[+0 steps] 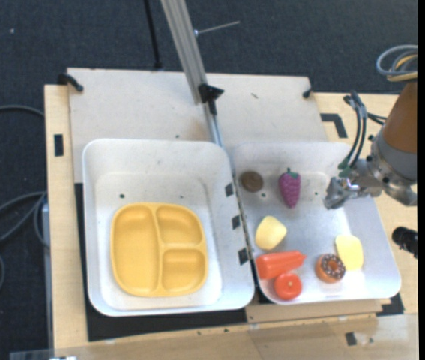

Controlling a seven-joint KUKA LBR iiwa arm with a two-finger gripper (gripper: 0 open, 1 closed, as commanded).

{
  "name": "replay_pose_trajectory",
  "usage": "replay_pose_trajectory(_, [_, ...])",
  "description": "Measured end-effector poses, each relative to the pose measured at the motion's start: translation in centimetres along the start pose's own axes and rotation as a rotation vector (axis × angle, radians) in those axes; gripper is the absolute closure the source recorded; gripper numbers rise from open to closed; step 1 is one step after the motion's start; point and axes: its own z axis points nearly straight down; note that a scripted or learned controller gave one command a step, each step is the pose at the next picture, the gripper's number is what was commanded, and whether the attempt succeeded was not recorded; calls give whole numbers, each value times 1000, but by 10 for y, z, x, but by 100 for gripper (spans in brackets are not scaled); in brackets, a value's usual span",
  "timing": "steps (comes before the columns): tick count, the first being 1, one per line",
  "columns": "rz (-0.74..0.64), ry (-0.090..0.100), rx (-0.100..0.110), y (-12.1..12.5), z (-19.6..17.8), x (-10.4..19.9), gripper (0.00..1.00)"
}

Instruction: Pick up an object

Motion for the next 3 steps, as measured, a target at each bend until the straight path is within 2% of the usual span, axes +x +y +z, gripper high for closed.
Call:
replay_pose_trajectory(1, [1,0,2,2,-41,-1,100])
replay_pose_trajectory(3, [-4,3,7,-1,-38,106,100])
